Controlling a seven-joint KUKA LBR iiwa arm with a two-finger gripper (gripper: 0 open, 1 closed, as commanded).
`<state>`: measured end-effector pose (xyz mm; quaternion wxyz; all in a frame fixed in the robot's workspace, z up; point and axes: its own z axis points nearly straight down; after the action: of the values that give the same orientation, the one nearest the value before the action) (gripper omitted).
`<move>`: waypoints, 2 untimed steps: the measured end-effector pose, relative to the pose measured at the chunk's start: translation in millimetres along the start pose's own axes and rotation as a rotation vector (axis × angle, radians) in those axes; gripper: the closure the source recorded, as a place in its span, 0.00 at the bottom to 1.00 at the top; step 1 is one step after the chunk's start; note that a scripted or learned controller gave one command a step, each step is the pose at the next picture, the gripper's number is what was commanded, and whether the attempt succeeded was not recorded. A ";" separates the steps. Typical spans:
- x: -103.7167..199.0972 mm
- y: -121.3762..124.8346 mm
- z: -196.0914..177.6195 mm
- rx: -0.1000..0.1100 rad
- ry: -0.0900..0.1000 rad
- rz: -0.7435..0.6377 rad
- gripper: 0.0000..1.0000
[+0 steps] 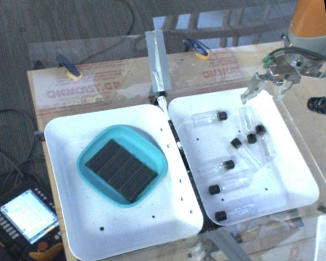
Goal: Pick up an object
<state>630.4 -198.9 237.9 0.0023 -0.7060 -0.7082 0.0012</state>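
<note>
Nearest the camera in the right bin, one clear vial with a black cap lies flat at about 7 o'clock from the bin's middle, long axis left-right, cap pointing toward 9 o'clock. Just beyond it a second vial lies likewise, slightly tilted. Farther in, a third vial and a loose cluster of vials crowd the middle, some touching. The farthest vial lies at 11 o'clock, cap toward 3 o'clock. The left bin bears a teal dish holding a dark ribbed slab. The gripper hangs over the right bin's far right rim, at 1 o'clock; whether its pincer is wide or narrow I cannot tell.
</note>
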 end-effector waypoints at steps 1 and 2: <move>27.0 -29.0 146.3 -0.002 -0.002 -0.108 0.00; 45.3 34.2 150.5 0.013 -0.006 -0.185 0.00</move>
<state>663.7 -153.2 87.2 0.0049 -0.6373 -0.7705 0.0079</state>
